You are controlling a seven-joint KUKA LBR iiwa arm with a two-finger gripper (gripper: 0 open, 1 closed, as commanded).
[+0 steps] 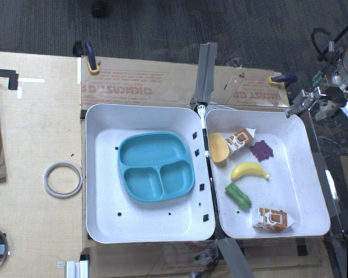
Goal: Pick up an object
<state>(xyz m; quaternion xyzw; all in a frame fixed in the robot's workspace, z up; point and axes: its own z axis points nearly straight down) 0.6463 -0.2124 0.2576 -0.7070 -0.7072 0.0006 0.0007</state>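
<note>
The gripper (299, 105) hovers off the right bin's (311, 170) far right corner, grip state unclear; banana (250, 171) lies mid-bin, free for picking

Metal wrist hardware (328, 93) — looped black cables (321, 39)

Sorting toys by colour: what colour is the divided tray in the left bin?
Light blue divided tray, camera view.

Single fixed view, high above the pale wooden bench (36, 129), looking down at a slant. Both shallow white plastic bins (97, 178) fully framed, dark floor along the top edge.
</note>
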